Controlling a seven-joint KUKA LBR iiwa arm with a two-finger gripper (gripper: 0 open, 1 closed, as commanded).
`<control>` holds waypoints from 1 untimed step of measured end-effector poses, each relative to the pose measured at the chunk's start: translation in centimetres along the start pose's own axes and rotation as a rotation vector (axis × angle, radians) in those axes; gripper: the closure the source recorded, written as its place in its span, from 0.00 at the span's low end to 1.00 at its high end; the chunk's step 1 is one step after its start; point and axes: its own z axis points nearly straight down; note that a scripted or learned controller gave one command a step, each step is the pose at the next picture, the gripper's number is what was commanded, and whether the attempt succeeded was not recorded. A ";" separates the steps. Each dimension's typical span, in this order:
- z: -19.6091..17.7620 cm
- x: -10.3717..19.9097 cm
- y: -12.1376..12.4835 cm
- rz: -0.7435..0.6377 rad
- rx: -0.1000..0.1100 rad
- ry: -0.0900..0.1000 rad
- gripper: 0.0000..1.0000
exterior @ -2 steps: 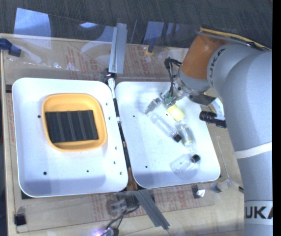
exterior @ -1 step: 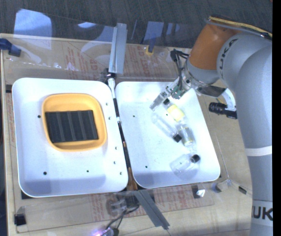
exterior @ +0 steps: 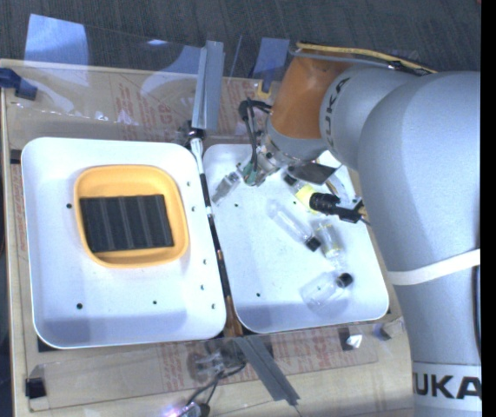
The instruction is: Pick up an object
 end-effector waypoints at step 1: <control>0.0 0.0 0.0 0.000 0.000 0.000 0.00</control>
